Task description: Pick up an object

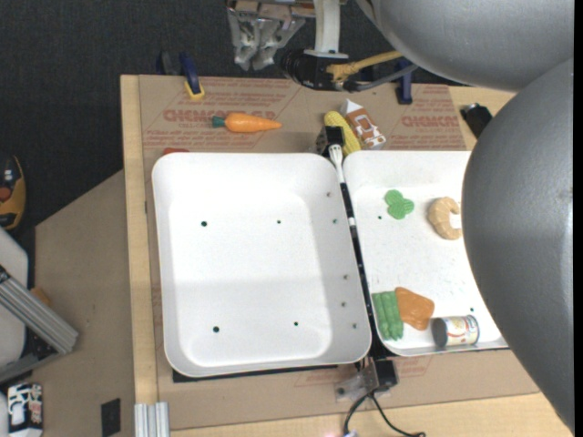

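The big grey robot arm (524, 244) covers the right side of the frame. Its gripper (258, 42) hangs at the top middle, past the bench, far from the toys. I cannot tell if it is open or closed. It holds nothing that I can see.

The things to pick lie in the right white bin (414, 258). Near the top of it is a small green bumpy toy broccoli (397, 204). Just to its right is a tan curved toy bread roll (445, 218). At the bottom is a green ridged toy vegetable (387, 314), and an orange toy wedge (414, 307) touches it. A small round tin can with a white label (455, 331) lies on its side just to the right of the wedge.

The broccoli looks like the easy one. It sits alone with room all around it. It is likely light and hard plastic, so it will not squash. Its bumps should help stop it slipping. I would grab it across its middle from above.

The can is round and smooth, so it may roll or slip away. The two toys that touch may get bumped together.

The left white bin (246, 253) is beside the right one. An orange toy carrot (246, 123) lies on the brown board (141, 244) above it.
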